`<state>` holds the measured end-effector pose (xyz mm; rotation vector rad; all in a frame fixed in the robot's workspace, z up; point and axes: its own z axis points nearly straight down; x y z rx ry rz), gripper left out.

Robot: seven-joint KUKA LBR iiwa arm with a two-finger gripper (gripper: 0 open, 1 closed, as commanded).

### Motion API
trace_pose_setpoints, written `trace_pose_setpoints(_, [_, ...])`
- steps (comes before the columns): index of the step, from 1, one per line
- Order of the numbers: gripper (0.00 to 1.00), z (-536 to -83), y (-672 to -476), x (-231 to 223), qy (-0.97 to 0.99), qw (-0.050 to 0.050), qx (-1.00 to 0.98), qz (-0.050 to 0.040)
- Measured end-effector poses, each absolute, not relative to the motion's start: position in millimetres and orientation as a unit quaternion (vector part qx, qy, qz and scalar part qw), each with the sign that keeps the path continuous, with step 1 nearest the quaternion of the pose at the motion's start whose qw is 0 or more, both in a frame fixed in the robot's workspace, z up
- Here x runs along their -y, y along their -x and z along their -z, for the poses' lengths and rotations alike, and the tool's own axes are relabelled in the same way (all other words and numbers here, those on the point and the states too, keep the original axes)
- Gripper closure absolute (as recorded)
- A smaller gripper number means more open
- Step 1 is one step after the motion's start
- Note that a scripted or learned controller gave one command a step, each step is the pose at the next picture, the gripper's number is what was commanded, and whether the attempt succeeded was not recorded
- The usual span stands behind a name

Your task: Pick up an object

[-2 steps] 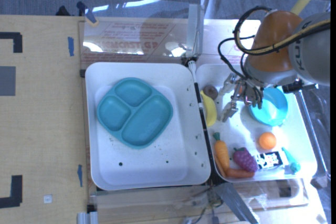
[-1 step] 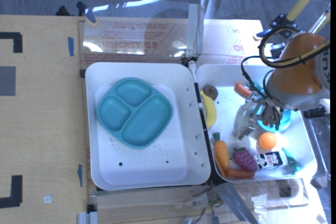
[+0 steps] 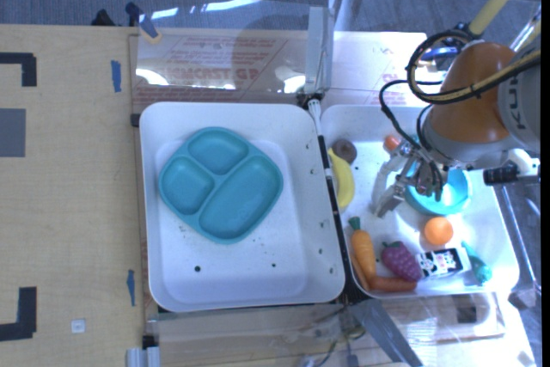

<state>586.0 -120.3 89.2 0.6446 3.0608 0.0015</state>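
Note:
My gripper hangs over the middle of the right bin, below the arm's orange band. Its silver fingers point down and to the left, slightly spread, with nothing between them. Left of the fingers lies a yellow banana. To their right is a teal bowl, partly hidden by the wrist. An orange fruit, purple grapes and a carrot lie nearer the front of the bin.
The left bin holds a blue divided plate. The right bin also holds a brown piece, a black-and-white item, a teal piece and a reddish piece. Clear panels stand behind the bins.

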Motion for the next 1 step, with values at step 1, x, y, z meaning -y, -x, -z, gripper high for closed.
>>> trace_pose_setpoints(1, [0.0, -88.2, -598.8, 162.5, -0.198, 0.004, -0.98, -0.0053])
